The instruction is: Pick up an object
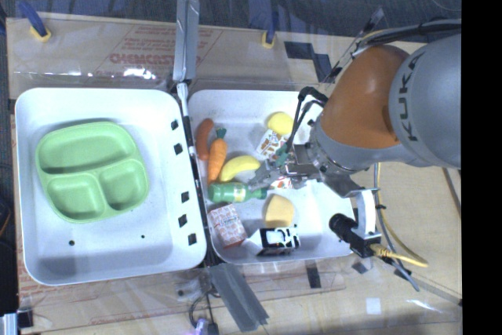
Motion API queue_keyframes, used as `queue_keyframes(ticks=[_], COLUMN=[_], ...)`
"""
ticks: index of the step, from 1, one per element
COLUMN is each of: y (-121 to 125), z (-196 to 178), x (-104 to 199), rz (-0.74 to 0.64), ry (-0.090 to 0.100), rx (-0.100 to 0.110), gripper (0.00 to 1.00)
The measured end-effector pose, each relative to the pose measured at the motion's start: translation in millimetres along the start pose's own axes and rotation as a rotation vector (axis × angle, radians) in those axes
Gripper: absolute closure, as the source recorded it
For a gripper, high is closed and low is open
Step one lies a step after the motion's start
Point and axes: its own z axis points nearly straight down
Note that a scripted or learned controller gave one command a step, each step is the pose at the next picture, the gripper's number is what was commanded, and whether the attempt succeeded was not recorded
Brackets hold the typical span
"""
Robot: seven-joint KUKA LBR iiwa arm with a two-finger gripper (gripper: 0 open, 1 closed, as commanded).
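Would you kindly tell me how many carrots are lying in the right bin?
2: one carrot by the bin's left wall, the other carrot just right of it. The arm could hide more.

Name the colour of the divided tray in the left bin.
Light green tray, in the camera view.

Two white bins are seen side by side on the surface [94, 43]. In the left bin [31, 247], a green divided tray [90, 169] is laid. In the right bin [235, 102], at the frame's centre, two carrots [210, 147], a banana [239, 165], a green bottle [234, 191], a lemon [279, 121], a small printed box [227, 225], a yellow wedge [278, 210] and a black-and-white item [279, 239] are gathered. The grey arm [427, 110] with its orange band [362, 98] is extended from the right, and the hand [281, 169] is lowered among the items just right of the banana.
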Motion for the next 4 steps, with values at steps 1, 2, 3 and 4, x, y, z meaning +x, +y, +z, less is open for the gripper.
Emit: queue_keyframes(ticks=[1,2,3,4], y=[4.9,45.7,46.4,46.6], z=[-9.3,106.8,96.8,96.4], x=[8.5,-4.2,-2.2,-2.3], rz=[-0.109,-0.229,-0.236,-0.236], ry=[-0.002,-0.002,0.0,-0.001], rx=[-0.005,-0.023,-0.022,-0.023], gripper=[0.0,0.0,1.0,0.0])
